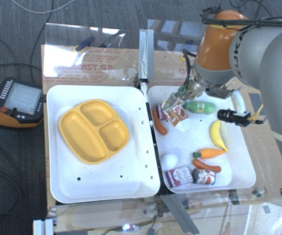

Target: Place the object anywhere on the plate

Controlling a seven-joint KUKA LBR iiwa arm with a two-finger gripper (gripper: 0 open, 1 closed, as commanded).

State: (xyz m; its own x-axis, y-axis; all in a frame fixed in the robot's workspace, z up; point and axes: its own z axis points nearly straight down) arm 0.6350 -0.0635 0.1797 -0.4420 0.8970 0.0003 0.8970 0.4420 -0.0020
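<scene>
A yellow plate (93, 130) with three compartments lies in the left bin (67, 185). My gripper (176, 101) is down in the right bin's far left part, right over a red and white snack packet (177, 115). Its tip touches or nearly touches the packet's upper edge. The view does not show anything lifted. A green bottle (200, 106) lies just right of the gripper, and a red sausage (159, 123) lies just left of the packet, along the bin wall.
The right bin (241, 173) also holds a banana (218, 135), a carrot (210, 153), a white egg (170, 160), a small red sausage (206, 166) and a lying can (188, 176). A handheld controller (16, 103) sits left of the bench. The arm covers the right bin's far right corner.
</scene>
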